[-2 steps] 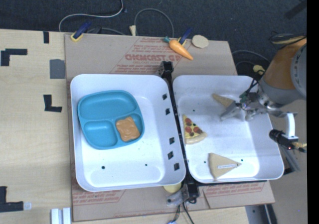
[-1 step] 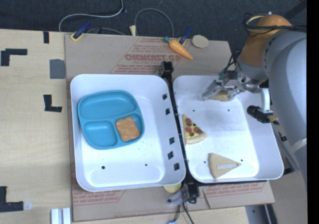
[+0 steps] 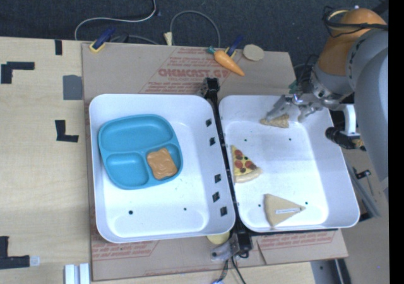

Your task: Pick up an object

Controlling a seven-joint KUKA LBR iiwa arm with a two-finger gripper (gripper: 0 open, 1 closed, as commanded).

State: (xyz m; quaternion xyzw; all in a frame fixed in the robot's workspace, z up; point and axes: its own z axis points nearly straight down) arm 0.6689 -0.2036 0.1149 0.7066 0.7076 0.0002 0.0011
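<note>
**Gripper low at the right bin's far edge**

The gripper (image 3: 291, 107) sits low over the far edge of the right bin (image 3: 328, 178), its fingers spread apart around a tan wedge (image 3: 276, 122), touching or nearly so. A pizza slice (image 3: 243, 165) lies by the bin's left wall, a sandwich wedge (image 3: 281, 209) near its front edge. In the left bin (image 3: 110, 213), a blue tray (image 3: 129, 144) holds a brown cookie (image 3: 162, 163).

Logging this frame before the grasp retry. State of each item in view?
gripper: low in right bin's far corner, at the tan wedge
tan wedge: flat, by the fingers
pizza slice: flat, right bin's left wall
sandwich wedge: flat, near edge
blue tray: upright, left bin
toast: in tray's compartment
carrot: outside bins
</note>
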